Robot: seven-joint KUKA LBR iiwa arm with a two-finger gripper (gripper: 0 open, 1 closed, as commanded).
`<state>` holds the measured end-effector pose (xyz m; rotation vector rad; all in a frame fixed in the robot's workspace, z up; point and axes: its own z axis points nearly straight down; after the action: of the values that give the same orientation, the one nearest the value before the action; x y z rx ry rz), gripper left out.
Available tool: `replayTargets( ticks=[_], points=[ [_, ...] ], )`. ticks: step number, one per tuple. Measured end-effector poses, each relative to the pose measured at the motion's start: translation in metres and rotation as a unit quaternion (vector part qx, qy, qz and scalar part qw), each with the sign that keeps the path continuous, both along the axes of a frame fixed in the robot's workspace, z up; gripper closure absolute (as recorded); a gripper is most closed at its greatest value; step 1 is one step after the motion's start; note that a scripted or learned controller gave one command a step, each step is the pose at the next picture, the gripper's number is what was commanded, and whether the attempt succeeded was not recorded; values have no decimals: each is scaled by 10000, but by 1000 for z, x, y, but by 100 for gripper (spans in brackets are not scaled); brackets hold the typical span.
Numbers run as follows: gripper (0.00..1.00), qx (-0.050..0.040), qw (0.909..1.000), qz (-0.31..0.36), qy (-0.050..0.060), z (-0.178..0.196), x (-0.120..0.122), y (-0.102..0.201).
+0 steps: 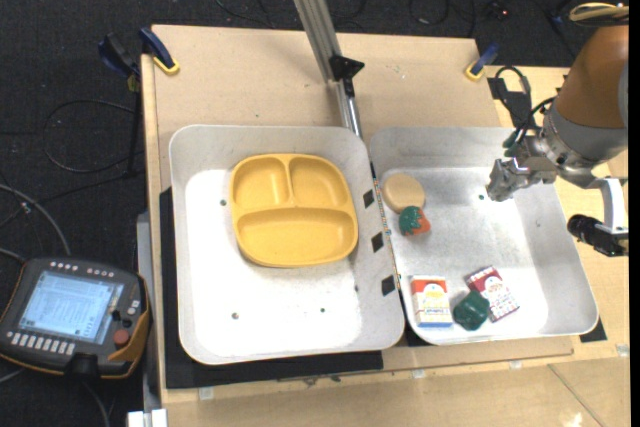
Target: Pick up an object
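Jaws (pixel 502 183) hang over the right white shallow plastic bin (pixel 560 245), nothing between them; whether spread or pressed, I cannot tell. Left of them lie a round tan disc (pixel 404 191) and a green-orange toy (pixel 413 222).

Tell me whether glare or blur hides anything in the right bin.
Camera view: soft sheen on the right bin floor, no washout; the tan disc, both small boxes and the green lump read clearly, though box print is too small; the gripper is slightly soft.
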<state>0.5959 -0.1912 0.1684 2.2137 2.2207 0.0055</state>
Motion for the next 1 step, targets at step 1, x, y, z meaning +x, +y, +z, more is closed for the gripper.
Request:
replayTargets(
  ticks=[1],
  points=[
    [100, -8, 10000, -5, -8, 62, 2, -7]
  ],
)
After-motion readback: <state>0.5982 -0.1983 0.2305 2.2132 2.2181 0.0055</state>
